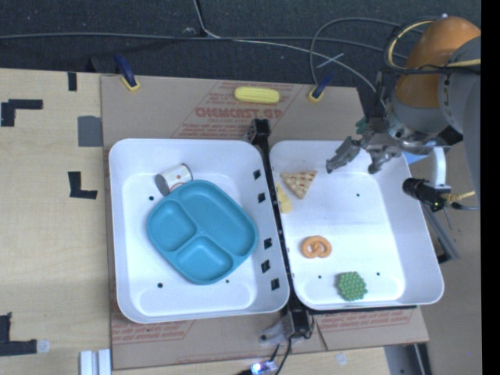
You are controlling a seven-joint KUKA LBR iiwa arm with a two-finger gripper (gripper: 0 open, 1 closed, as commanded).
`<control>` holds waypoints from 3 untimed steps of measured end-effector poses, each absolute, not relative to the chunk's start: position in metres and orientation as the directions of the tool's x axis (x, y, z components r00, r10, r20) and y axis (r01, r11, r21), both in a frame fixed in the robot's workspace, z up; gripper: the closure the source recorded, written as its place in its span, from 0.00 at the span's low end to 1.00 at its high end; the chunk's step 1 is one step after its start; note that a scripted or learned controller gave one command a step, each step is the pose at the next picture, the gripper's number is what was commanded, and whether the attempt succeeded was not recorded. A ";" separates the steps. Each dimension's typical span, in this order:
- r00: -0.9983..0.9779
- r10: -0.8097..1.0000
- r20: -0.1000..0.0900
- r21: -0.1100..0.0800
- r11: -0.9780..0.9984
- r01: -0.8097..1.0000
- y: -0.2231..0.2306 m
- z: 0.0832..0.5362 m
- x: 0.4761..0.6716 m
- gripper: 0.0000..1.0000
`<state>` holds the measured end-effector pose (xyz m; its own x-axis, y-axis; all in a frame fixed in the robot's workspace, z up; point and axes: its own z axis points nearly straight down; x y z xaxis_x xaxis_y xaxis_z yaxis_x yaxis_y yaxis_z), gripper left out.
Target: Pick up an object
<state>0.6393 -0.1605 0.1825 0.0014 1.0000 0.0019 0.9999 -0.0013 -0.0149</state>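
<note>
- Your gripper (358, 159) hangs over the right bin (406, 233), at its 12 o'clock edge. Fingers spread apart, nothing between them.
- Nearest candidate: a tan waffle wedge (298, 183), at 9 o'clock from the gripper, near the divider between the bins. Looks light and stiff, likely a plastic toy. Flat, so take it across the narrow point end or by two straight edges; it may slide on the smooth floor.
- A small yellow piece (283, 202) lies just beside the wedge at its 7 o'clock, close to the bin wall. Awkward to reach, I'd judge.
- Orange pretzel (316, 247) sits mid-bin, at 6 o'clock from the wedge. Thin with holes; pinch across its outer rim.
- Green bumpy lump (351, 285) at 5 o'clock in the bin. Rounded, tallest thing there, probably the easiest hold, across its middle.
- Left bin (133, 233) holds a blue divided tray (201, 231) and a small cup (173, 178) on its side at the tray's 11 o'clock. Tray is wide for these fingers; skip it.
</note>
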 end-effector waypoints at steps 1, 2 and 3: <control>-0.001 1.000 0.000 -0.001 0.001 1.000 -0.160 0.190 0.643 0.00; -0.001 1.000 0.000 -0.006 0.001 1.000 -0.159 0.143 0.634 0.00; -0.002 1.000 0.000 -0.007 0.002 1.000 -0.157 0.088 0.632 0.00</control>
<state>0.6320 -0.1574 0.0884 -0.0018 1.0000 -0.0002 1.0000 0.0018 -0.0066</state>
